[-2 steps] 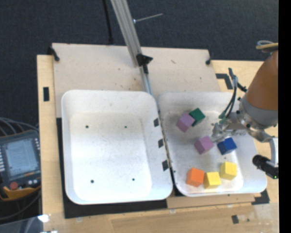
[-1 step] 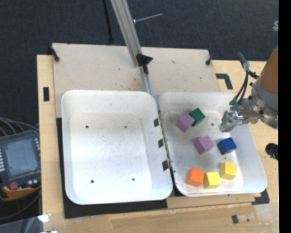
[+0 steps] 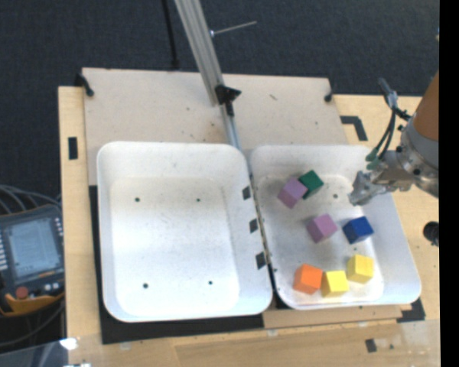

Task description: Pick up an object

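Note:
Several small blocks lie in the right bin (image 3: 398, 281). A green block (image 3: 311, 181) touches a purple block (image 3: 291, 193) near the bin's back left. A second purple block (image 3: 321, 227) sits mid-bin with a blue block (image 3: 357, 229) to its right. Along the front lie an orange block (image 3: 308, 278), a yellow block (image 3: 336, 282) and another yellow block (image 3: 360, 268). My gripper (image 3: 362, 188) hangs over the bin's right part, just behind the blue block, with nothing seen in it.
The left bin (image 3: 107, 205) stands beside the right one, separated by a ridge with black clips. A slanted metal rail (image 3: 203, 48) rises behind the bins. A teach pendant (image 3: 24, 251) sits off the bench at the left.

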Action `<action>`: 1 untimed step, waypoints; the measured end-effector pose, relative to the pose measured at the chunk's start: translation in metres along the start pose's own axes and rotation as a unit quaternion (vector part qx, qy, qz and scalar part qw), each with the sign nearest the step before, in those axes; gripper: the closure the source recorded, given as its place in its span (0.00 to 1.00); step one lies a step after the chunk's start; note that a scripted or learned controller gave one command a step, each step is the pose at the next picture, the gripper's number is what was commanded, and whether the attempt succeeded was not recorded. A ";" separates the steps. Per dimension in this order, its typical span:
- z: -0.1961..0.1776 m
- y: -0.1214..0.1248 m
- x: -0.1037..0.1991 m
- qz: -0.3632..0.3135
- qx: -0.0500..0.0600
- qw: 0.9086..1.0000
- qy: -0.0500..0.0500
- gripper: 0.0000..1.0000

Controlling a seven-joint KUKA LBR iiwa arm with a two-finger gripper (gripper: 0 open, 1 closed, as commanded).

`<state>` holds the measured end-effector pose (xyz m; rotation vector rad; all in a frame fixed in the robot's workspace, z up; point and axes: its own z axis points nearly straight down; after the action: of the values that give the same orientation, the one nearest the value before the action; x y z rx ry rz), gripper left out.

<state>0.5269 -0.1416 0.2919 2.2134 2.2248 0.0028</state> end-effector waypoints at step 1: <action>0.003 0.001 0.050 0.000 0.001 1.000 0.000 1.00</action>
<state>0.5280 -0.0918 0.2893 2.2137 2.2270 0.0016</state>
